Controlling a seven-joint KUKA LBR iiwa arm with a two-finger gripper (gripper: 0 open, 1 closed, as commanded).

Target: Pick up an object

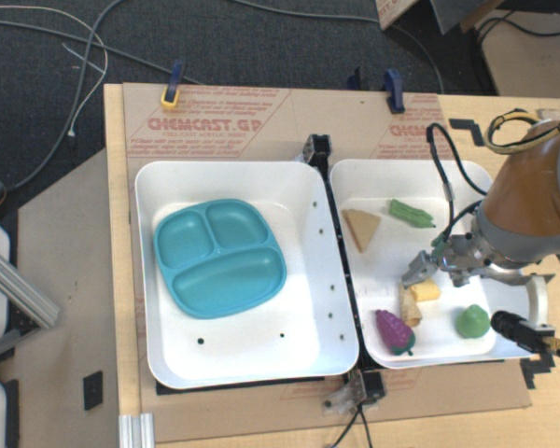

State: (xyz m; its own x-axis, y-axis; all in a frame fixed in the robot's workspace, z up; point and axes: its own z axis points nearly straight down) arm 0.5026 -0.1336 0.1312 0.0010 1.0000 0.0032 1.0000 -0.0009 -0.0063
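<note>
Arm (532, 203): broad orange band above a grey wrist section. Black cables (443, 171) loop beside the band; a yellow cable (509, 124) curls above it. Metallic grey pincer (427, 267) below the band.

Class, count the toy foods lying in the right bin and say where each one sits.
5: tan wedge upper left, green pod at top, yellow piece under the gripper, purple piece lower left, green ball lower right. The arm may hide more.

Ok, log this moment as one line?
gripper: over right bin, above yellow block | grasp: none visible | blue tray: left bin
</note>
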